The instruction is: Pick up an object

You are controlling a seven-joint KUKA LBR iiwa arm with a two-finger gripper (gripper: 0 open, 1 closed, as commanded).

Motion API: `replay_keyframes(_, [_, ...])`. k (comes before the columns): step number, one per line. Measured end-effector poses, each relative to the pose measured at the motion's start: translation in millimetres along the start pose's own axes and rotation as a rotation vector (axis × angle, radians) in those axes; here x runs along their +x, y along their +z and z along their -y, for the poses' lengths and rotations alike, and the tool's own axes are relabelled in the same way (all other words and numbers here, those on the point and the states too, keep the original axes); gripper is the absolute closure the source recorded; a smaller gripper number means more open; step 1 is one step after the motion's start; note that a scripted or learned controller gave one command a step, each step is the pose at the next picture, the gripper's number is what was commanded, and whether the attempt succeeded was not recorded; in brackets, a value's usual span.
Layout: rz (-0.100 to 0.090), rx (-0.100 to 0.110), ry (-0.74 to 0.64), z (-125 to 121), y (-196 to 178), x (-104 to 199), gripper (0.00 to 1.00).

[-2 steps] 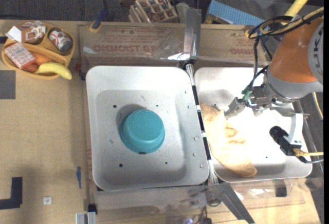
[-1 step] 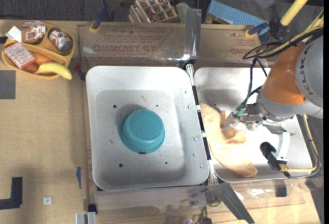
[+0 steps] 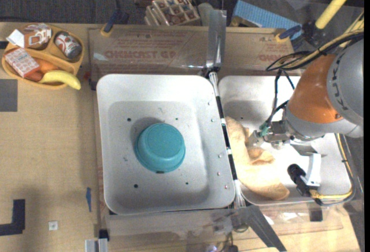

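I am looking down on the end effector (image 3: 256,139), which is hanging low inside the right bin (image 3: 245,88), near that bin's left wall. I cannot tell whether it is spread or pressed together, because the wrist is covering it from this angle. The orange band (image 3: 315,96) of the arm is sitting just behind it, towards the right.

Right beneath and beside the end effector, a small tan lump (image 3: 261,157) is lying on the bin floor; whether the two are touching I cannot say. A larger flat tan piece (image 3: 265,187) is spreading out below it, towards the bin's near left corner, and a paler tan bit (image 3: 234,128) is resting against the left wall.

Across the divide, the left bin (image 3: 115,97) is holding a teal bowl (image 3: 161,147), turned upside down and sitting close to the middle, well apart from the arm.

Further out, on the tabletop (image 3: 46,152) at the far left, a yellow dish (image 3: 13,66) is carrying a banana (image 3: 61,78) and a few small packets.
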State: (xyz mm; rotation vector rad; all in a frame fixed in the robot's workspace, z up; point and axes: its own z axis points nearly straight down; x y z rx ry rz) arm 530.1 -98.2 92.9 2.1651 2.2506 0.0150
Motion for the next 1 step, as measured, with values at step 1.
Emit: replay_keyframes(1, [0.002,-0.002,-0.299,-15.3,-0.1,0.5,0.0])
